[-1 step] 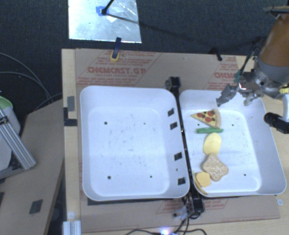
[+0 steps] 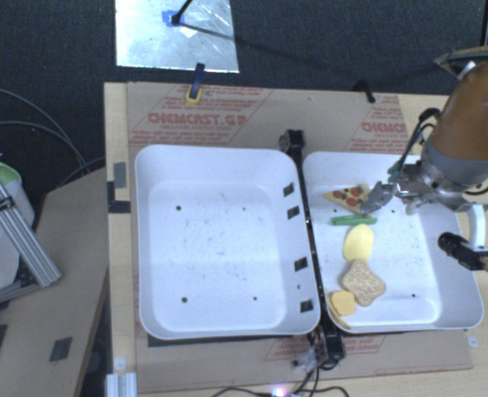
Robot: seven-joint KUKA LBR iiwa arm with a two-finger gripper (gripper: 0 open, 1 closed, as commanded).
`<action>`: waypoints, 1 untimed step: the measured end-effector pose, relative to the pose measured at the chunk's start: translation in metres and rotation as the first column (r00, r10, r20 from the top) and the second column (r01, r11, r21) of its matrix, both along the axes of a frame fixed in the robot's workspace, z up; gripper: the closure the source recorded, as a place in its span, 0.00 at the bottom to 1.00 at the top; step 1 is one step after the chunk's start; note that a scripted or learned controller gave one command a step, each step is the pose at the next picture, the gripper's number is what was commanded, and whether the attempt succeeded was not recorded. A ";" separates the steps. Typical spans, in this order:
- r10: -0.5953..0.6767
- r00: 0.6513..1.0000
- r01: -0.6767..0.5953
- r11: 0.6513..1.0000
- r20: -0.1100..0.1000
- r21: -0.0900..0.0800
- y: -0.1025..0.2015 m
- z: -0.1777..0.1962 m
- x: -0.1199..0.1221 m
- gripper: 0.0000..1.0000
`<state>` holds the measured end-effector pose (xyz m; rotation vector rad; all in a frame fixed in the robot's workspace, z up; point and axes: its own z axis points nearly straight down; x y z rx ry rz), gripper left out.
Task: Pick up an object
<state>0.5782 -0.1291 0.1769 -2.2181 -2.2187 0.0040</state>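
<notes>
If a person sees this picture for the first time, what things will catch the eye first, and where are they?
The grey and orange arm comes in from the right, its gripper low over the right bin, next to a pizza slice toy and a green stick. Below them in that bin lie a yellow oval piece, a tan cracker-like piece and a small yellow piece. The left bin is beside it.

Single fixed camera, mounted above the table; looked down at a slant, taking in both bins; arm entered from right.
</notes>
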 end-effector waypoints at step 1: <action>0.001 1.000 -0.001 1.000 0.001 0.001 0.042 -0.097 -0.041 0.00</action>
